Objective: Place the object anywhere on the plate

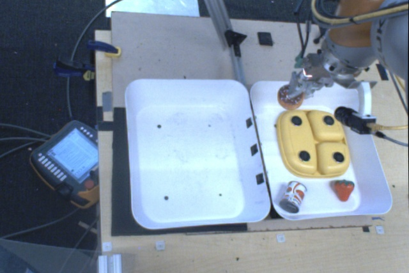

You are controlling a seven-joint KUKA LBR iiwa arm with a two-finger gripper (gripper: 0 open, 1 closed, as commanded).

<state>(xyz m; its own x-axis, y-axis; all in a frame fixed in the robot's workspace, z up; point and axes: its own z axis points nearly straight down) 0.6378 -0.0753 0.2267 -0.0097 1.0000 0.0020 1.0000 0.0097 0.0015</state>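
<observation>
Pincer: the gripper (298,87) hangs over the far left corner of the right bin (382,192), its fingers closed onto a small brown doughnut (289,98).
Doughnut: sits at the fingertips, just beyond the far left corner of the plate.
Plate: a yellow plate (313,142) with three compartments lies in the middle of the right bin.
Near edge: a small can (293,195) lies tipped by the near left corner; a strawberry (343,189) lies near the near right corner.
Left bin: the left bin (137,156) lies alongside, touching the right one.

The arm (367,3) reaches in from the right, wrist bent down, its claw (295,91) apparently pointing downward.
</observation>
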